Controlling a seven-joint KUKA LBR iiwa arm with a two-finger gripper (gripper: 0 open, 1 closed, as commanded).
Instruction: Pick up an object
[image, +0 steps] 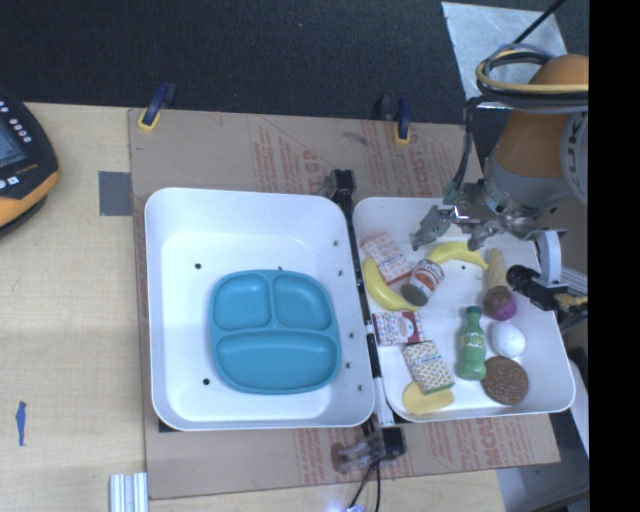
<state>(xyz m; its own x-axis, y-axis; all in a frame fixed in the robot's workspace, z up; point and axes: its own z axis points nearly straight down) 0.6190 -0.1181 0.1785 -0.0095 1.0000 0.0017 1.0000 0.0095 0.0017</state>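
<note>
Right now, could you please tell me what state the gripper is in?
Gripper: open, holding nothing, above the far end of the right bin near a yellow banana.

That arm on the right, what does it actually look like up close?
The arm has a rounded grey body with a broad orange band above the wrist. A yellow-and-black cable loops over its top. Its gripper is a small grey metal piece with two thin fingers.
</note>
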